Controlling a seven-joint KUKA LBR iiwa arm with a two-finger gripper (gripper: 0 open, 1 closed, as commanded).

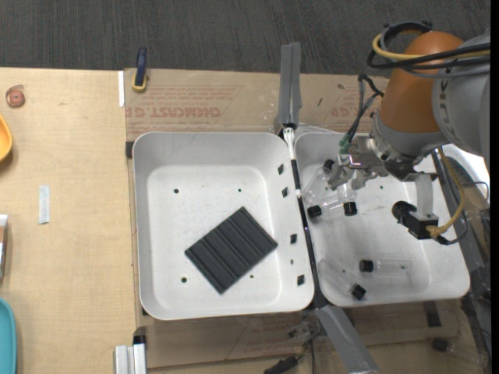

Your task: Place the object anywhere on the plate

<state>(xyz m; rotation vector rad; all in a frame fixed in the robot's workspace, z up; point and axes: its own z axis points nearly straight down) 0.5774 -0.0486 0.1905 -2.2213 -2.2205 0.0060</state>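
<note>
Hand sits low over the upper-left part of the right bin, near the divider between the two bins; the arm, grey with its orange band, comes in from the right above it. Cannot tell whether the hand is spread or pressed together: the wrist hardware and cabling cover it, and the parts below are clear plastic against white. No thing can be made out within its grip. Just below the hand lies a clear plastic object with black caps, resting on the right bin floor, touching or very nearly touching the hand; contact not resolvable. A second clear piece with black ends lies lower in the same bin, well apart from the hand, toward the near wall. A black fitting on a cable hangs to the right of the hand. In the left bin the dark ribbed rectangular plate lies flat, turned at a diagonal, slightly right of and below the bin's centre, nothing on it. The bins rest on brown cardboard on the table. On the table's left margin: a small white strip, an orange edge and a teal edge.
</note>
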